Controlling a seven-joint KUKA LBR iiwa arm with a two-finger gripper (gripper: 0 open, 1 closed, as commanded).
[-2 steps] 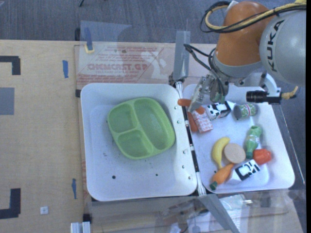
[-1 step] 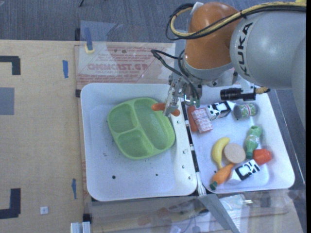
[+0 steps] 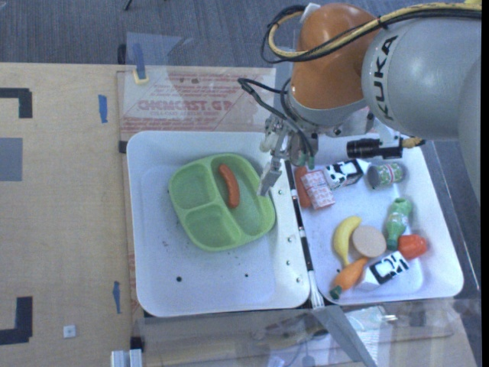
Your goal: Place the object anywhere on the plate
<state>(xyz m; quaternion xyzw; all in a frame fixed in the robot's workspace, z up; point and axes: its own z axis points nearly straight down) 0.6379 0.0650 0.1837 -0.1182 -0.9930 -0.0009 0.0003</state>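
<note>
Left bin (image 3: 153, 281) at frame centre, holding a green divided plate (image 3: 218, 232). On the plate, an orange-red sausage-shaped object (image 3: 229, 186), lying in the upper right compartment, apart from the pincer. Just right of it, above the plate's right rim, the pincer (image 3: 273, 176), fingers apart and gripping nothing. Behind, grey arm (image 3: 428, 60) with orange band, filling the upper right of the frame. Right bin (image 3: 439, 205) at centre right, carrying a banana (image 3: 344, 235), a carrot (image 3: 350, 274), a green bottle (image 3: 396, 220), a red-and-white packet (image 3: 315, 188). Beneath both bins, the desk (image 3: 53, 228), light wood.
</note>
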